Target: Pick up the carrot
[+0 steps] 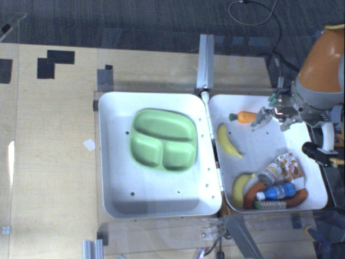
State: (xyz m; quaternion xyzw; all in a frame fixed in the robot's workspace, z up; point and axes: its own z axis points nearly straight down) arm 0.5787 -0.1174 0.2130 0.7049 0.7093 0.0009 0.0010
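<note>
I work over a pale wooden bench (48, 161) with a few black squares marked on it, and beyond its far edge lies dark blue-grey carpet (135, 9) with a thin black cable (259, 9) looping across. Two shallow white bins sit side by side, parted by a metal rail (205, 63). The left bin (113, 198) carries a green divided tray (163, 138). The right bin (253, 155) holds the carrot (245, 117) near its far wall, orange with a small green top, lying flat. My gripper (276, 117) hangs just beside it on the right, fingers spread apart with nothing between them; whether one tip touches the carrot I cannot tell. A banana (228, 141) lies alone mid-bin. In the near corner a second banana (241, 188), a small can (269, 174), a patterned packet (291, 166), a blue bottle (277, 192) and reddish sausage-like pieces (253, 194) pile on one another, their edges hard to separate. My orange band (323, 58) is cut off by the frame.
</note>
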